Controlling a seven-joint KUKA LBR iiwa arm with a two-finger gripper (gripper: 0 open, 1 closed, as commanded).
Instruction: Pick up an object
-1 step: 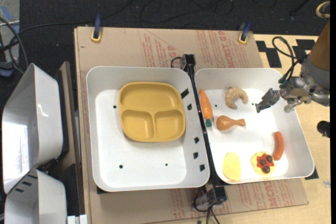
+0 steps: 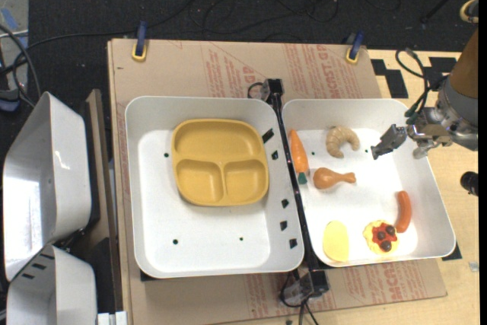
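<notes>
Plastic toy drumstick [image 2: 333,178] lies mid-right of frame in the right bin [image 2: 434,186]: judged light, rigid, slick; grasp its narrow shank. Jaws of the gripper [image 2: 389,142] hover open, empty, at its upper right.

Arm [image 2: 466,87] enters from the right edge, grey wrist angled down and leftward. Gripper [image 2: 389,141] extends left from the wrist, dark fingers [image 2: 385,144] pointing left and slightly down, nothing visible between them. Finger spacing too small to judge.
</notes>
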